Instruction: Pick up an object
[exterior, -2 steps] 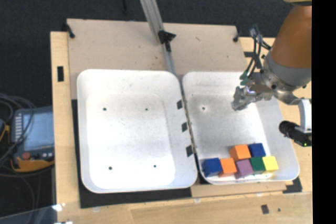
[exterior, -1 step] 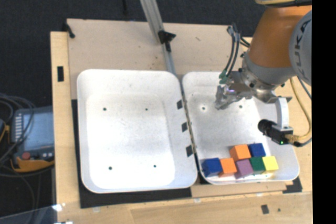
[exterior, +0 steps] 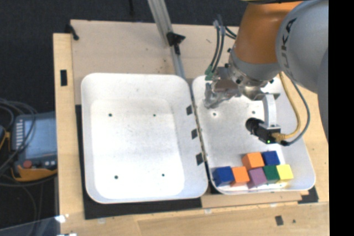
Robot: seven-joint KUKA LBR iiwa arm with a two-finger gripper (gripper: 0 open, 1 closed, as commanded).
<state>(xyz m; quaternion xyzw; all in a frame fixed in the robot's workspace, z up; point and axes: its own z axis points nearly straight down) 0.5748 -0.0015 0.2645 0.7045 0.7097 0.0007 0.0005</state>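
Note:
Several small coloured cubes lie clustered at the near edge of the right bin (exterior: 229,130): a blue cube (exterior: 223,175), an orange cube (exterior: 240,174), a purple cube (exterior: 257,177), a green cube (exterior: 271,173), a yellow cube (exterior: 284,172), a second orange cube (exterior: 254,160) and a second blue one (exterior: 270,158). My gripper (exterior: 213,98) hangs over the far left part of the right bin, well away from the cubes. Nothing shows between its fingers.
The left bin (exterior: 135,135) sits beside the right one, with small clips along the shared rim. A slanted aluminium rail (exterior: 160,14) rises behind the bins. A black cable with a small green-lit connector (exterior: 263,130) hangs from the wrist over the right bin.

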